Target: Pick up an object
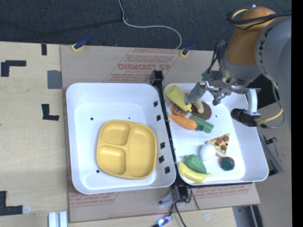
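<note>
Toy food fills the right white bin (251, 167), and the piece nearest the pincer (204, 96) is a brown round mushroom-like toy (202, 110) lying at the bin's far left part, just below the metal fingers. Those fingers stand spread apart, one slanting down-left toward a yellow curved plastic piece (176, 96) and the other pointing down on the right, with nothing seen between them; whether the left finger touches the yellow piece cannot be told. Crowded against the brown toy are a small brown and orange item (179, 109) under the yellow piece, and an orange plastic carrot with a green stem (189, 122) lying across just in front, so the cluster is tight on the near and left sides. Well apart from them, toward the near edge of the same bin, lie a triangular pizza slice toy (219, 144), a white egg-shaped toy (207, 152), a dark green round ball (227, 163), a green leafy plastic vegetable (194, 163) and a yellow plastic banana (191, 174), the last two touching. The left white bin (80, 126) holds a yellow divided plastic plate (127, 148) with three compartments. Both bins rest on a cardboard sheet (118, 65) on the wooden bench (28, 126), and a black cable (137, 18) trails over the dark cloth beyond.
</note>
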`<state>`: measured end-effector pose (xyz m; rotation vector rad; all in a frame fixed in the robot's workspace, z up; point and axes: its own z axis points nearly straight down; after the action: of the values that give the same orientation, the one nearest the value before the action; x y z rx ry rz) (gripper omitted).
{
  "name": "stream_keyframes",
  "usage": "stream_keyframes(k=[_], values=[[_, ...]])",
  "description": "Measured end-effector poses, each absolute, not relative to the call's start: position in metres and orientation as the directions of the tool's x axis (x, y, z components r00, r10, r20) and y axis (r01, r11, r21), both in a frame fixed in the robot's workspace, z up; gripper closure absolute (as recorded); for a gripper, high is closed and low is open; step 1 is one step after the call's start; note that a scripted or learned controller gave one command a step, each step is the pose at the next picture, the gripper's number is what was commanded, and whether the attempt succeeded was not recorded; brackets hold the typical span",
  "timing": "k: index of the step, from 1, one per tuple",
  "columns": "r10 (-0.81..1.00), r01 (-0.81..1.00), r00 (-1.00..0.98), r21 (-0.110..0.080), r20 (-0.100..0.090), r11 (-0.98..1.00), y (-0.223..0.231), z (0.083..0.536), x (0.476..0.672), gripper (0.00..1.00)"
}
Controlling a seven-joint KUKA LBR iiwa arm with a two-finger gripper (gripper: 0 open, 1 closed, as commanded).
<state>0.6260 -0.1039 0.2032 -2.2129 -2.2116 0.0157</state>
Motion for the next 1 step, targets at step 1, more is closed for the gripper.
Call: stream_keyframes(k=[1], values=[[1.0,1.0,-0.002,-0.001,0.001,0.002,-0.1039,0.2121,0.629,0.0]])
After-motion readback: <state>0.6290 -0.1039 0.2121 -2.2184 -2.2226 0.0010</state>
